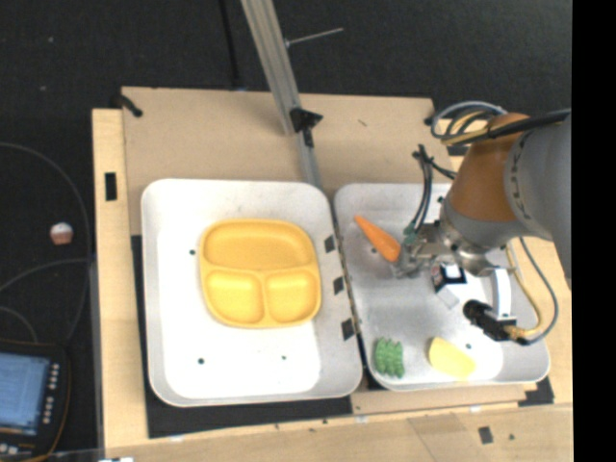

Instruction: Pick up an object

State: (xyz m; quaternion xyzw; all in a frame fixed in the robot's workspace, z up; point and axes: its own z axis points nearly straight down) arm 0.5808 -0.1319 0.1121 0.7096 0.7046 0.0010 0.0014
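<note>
My gripper sat low in the right bin, touching the carrot; grasp state: couldn't tell.

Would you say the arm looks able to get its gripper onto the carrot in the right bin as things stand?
Probably yes. The gripper is low in the right bin, right beside the carrot, which lies alone with nothing on it or between them. The green piece and yellow piece lie well away, near the front wall.

Yellow divided tray in left bin; handheld screen at bottom left.
</note>
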